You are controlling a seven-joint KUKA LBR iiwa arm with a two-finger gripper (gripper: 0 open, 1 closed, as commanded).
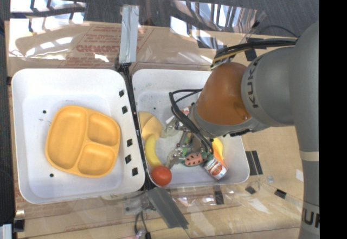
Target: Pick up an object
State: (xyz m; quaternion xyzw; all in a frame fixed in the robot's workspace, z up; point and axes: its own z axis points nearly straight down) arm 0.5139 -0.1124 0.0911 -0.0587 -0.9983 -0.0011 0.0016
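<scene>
In the right bin [162, 83] lie a yellow banana [151, 148], a red tomato [161, 176], a pale yellow item [148, 122] near the divider, and a small can with a red and white label [216, 167] beside an orange piece [217, 149]. My gripper [187, 151] reaches down into this bin's front half, just right of the banana and left of the can. A small reddish item [191, 161] sits right at its tips. The orange wrist band [222, 97] hides the bin's middle.
The left bin [32, 86] holds a yellow divided plate [82, 140]. A black clip strip [129, 124] runs along the wall between the bins. Cardboard and grey tape lie behind the bins. The grey arm [287, 86] covers the right side.
</scene>
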